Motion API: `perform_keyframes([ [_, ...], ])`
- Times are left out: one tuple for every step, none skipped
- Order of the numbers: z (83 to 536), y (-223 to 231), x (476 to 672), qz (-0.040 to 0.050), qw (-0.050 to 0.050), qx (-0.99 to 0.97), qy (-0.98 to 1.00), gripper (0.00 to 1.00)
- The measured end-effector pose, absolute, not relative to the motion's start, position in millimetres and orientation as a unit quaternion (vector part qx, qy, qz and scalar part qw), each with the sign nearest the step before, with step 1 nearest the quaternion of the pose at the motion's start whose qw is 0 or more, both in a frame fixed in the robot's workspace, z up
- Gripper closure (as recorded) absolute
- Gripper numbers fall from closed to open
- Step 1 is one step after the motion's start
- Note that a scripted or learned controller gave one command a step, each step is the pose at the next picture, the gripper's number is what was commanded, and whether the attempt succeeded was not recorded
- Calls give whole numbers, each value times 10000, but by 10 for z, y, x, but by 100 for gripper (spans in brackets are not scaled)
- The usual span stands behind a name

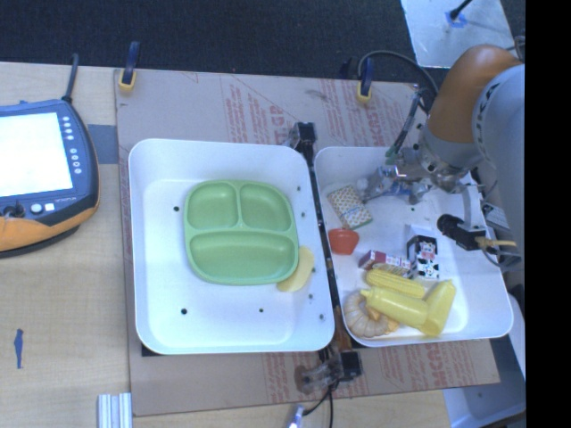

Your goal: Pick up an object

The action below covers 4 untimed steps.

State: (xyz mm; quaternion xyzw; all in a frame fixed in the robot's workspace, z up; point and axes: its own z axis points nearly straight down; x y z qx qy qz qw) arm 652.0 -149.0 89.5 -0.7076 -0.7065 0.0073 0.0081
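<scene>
Plate (pixel 241 233) pale green — bottle (pixel 412 303) yellow — bins (pixel 152 239) white.

The wooden counter (pixel 62 328) carries a cardboard sheet (pixel 241 105). Two white bins, left (pixel 152 239) and right (pixel 486 315), sit side by side on the sheet. A handheld control pendant (pixel 45 172) lies at the counter's left edge.

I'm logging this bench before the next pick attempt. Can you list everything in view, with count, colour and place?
white bins: 2, white, side by side on the cardboard-covered bench
divided plate: 1, light green, middle of the left bin
banana: 1, yellow, left bin, against the plate's lower right edge
patterned packet: 1, pale checked, right bin, upper left
small cup-like item: 1, red, right bin, below the packet
flat wrapper: 1, red and white, right bin centre
cow-print carton: 1, black and white, right bin
corn cob: 1, yellow, right bin
yellow bottle: 1, right bin, front
doughnut-like ring: 1, tan, right bin, front left
teach pendant: 1, grey and orange, left of the bins
arm: 1, grey with orange band, from the right
gripper: 1, over the right bin's upper part
</scene>
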Motion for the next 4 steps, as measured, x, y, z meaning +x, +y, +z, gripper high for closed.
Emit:
perform_keyframes([
  [920, -2113, 6070, 10, 12, -7065, -7077, 0],
  [924, -1671, 6562, 4, 8, -7058, -7084, 0],
  [916, -949, 6542, 62, 26, -7057, -7085, 0],
  [1009, -976, 6527, 97, 43, -7056, -7085, 100],
])
